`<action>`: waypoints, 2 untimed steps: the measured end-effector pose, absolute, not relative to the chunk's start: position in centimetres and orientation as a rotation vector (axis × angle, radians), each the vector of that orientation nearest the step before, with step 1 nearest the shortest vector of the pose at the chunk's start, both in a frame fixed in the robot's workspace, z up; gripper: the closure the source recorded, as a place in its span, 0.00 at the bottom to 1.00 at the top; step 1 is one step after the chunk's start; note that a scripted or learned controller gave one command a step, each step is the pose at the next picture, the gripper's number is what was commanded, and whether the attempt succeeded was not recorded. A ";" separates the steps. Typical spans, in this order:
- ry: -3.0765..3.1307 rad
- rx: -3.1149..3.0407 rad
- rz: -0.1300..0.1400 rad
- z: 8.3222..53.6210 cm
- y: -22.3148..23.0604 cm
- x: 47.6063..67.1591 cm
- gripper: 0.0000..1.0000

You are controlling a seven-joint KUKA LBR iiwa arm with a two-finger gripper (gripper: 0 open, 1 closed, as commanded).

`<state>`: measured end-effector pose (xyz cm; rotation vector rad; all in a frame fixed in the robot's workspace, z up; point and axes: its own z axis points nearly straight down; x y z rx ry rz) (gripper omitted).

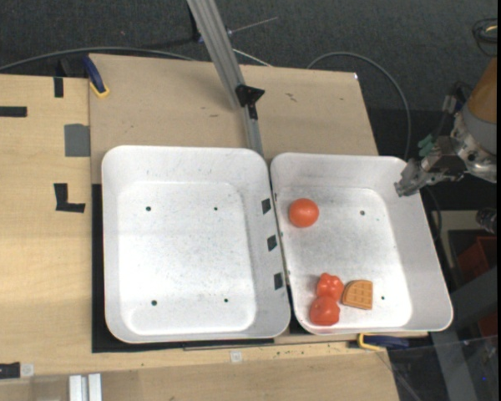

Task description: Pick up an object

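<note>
Overhead, gripper point(409, 180) at right bin's point(417, 249) far right rim, claw state unreadable, 1 orange ball point(303, 213), red pepper point(325, 300), waffle point(358, 294) inside.

Arm point(484, 115) cut off by the right edge, with just the wrist and part of the orange band in view. Gripper point(411, 180) small and blurred over the right bin's far right rim point(405, 167). Metal pole point(221, 48) cut off by the top edge. Left side of bench point(33, 249) cropped.
</note>
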<state>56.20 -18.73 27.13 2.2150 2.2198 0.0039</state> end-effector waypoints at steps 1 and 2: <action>2.229 2.216 -0.001 25.9 -13.4 56.7 1.00; 2.228 2.218 -0.002 25.3 -9.2 56.1 1.00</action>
